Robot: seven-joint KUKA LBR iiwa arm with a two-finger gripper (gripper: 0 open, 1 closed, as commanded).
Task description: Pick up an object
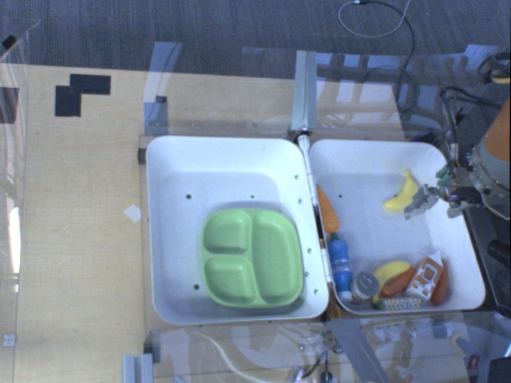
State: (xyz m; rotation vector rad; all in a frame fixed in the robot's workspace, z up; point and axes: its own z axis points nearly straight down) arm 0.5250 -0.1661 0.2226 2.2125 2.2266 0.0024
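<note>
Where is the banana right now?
The banana lies in the right bin, toward its far right side, beside the gripper.

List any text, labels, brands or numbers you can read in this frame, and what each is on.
No text here is readable.
Orange-and-white carton: has printing, too blurred to read.
Blue bottle: no legible label.
Black blocks on the bench: plain shapes, no lettering.
</note>
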